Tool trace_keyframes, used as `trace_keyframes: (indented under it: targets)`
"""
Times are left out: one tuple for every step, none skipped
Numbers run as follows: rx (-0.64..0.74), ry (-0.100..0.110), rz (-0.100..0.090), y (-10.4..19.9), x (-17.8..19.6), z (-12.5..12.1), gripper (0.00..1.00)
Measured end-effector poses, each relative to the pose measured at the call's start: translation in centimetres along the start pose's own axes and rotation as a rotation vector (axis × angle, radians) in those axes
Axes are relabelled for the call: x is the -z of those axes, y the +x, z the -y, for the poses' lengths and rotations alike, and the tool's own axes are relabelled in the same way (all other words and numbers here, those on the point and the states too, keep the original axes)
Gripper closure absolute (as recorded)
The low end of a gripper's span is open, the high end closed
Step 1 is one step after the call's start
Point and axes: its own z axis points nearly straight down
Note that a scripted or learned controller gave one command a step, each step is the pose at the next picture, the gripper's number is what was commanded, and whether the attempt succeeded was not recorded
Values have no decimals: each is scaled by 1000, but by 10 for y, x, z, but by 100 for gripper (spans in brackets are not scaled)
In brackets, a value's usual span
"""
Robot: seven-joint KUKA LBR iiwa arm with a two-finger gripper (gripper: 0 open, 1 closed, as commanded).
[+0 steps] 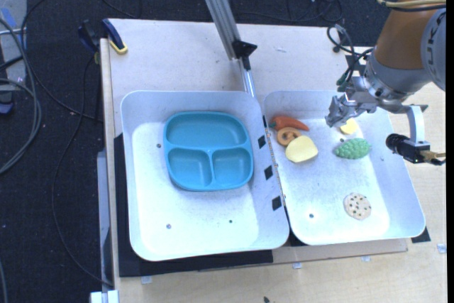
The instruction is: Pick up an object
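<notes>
In the right bin lie several toy foods: an orange carrot, a small pretzel, a yellow chip-shaped piece, a green bumpy piece, a chocolate-chip cookie and a small yellow piece. My gripper hangs low over the back of this bin, just left of the small yellow piece and above the green one. Nothing shows between its fingers. The arm's grey wrist and orange band rise to the upper right.
The left bin holds a blue divided plate. A metal pole slants down to the bins' shared back edge. A black-and-yellow tool lies at the bench's back left corner. Cables trail behind the bench.
</notes>
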Motion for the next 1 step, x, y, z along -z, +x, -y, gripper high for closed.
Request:
trace_keyframes:
  targets:
    - [1, -1, 0, 56, 11, 1, 100]
